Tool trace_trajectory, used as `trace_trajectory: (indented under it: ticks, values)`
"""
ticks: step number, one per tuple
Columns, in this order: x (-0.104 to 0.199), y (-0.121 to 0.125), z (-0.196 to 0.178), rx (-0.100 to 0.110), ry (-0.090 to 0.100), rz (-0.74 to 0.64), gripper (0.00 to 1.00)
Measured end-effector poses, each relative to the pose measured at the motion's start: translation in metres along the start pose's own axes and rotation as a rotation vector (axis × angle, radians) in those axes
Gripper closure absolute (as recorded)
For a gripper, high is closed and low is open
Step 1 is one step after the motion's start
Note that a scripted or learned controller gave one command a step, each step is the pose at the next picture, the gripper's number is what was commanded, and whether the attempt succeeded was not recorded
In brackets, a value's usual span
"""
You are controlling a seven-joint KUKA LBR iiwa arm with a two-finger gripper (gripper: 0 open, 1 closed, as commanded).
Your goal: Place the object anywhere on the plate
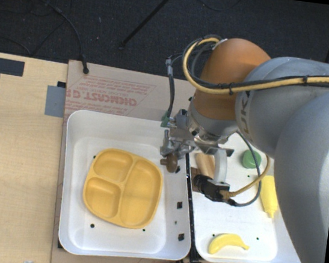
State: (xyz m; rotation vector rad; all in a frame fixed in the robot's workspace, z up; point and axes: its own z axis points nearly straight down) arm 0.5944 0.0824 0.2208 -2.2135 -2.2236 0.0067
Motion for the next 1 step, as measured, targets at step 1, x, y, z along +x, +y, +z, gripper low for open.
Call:
trace_trajectory:
  ticks: [1]
  values:
    - [-0.0015, -0.0005, -0.0003, 0.001, -0.001, 0.002, 0.0]
